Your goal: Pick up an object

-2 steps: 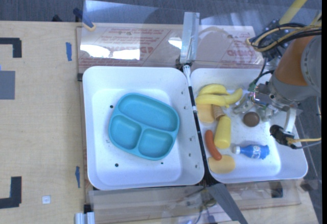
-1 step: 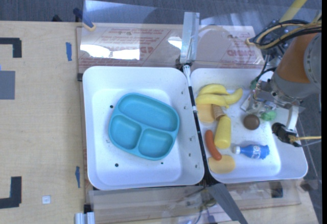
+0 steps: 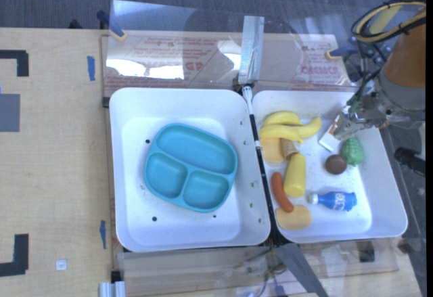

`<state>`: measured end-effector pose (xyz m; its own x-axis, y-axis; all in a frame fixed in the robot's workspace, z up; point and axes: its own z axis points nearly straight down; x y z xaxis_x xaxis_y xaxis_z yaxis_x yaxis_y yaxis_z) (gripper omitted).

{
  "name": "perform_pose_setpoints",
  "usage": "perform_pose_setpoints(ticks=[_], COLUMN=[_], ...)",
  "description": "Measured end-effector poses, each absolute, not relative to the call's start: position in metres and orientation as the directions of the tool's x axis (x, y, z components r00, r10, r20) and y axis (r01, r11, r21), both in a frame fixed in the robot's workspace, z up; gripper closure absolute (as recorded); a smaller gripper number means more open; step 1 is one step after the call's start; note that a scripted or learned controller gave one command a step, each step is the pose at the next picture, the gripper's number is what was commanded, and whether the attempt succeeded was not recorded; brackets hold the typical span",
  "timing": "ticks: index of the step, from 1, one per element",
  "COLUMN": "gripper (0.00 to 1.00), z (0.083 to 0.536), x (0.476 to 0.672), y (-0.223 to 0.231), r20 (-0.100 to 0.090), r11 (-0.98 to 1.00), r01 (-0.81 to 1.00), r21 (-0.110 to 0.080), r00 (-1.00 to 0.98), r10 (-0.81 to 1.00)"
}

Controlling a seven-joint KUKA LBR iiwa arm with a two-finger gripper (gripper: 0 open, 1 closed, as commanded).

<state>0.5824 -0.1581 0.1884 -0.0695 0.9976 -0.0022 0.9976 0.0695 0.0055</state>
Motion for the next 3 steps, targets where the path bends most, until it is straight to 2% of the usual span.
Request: perform_pose_setpoints(ticks=[1,2,3], gripper=[1.0,0.0,0.0], z=[0.088,0.087,0.088], x=[0.606,0.605,0.621], y=[-0.13,-0.13,-0.166], r20=[0.0,0.0,0.015], r11=[-0.133,-0.134,0.008], r01=[0.991,0.991,1.0], r21=[0.003,0.001,0.001], r00=[0.133,0.134,-0.008], r10=[0.991,0.991,1.0])
